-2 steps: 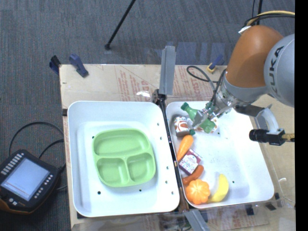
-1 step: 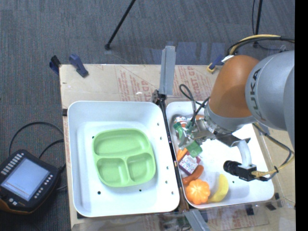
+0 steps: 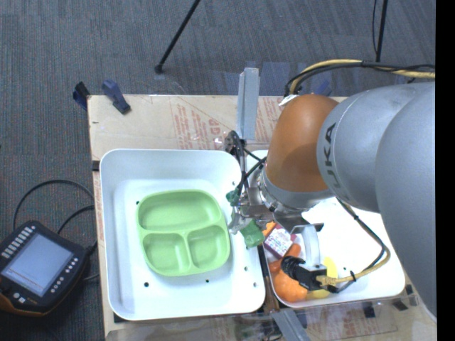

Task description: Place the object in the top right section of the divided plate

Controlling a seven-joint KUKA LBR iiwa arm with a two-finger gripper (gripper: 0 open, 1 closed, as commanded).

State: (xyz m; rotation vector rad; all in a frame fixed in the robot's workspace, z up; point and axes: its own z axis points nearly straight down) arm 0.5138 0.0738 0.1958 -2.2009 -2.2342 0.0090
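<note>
My pincer [image 3: 250,222] hangs just right of the green divided plate [image 3: 184,231], over the seam between the two bins; my own wrist hides it, so I cannot tell its state. A small green object [image 3: 252,236] sits right under it, beside the plate. The plate lies in the left bin [image 3: 121,183]. Right of the plate, the right bin [image 3: 380,279] holds an orange item [image 3: 288,286], a red-labelled packet [image 3: 279,242] and something yellow [image 3: 329,272]. My arm [image 3: 384,155] reads "KUKA".
</note>
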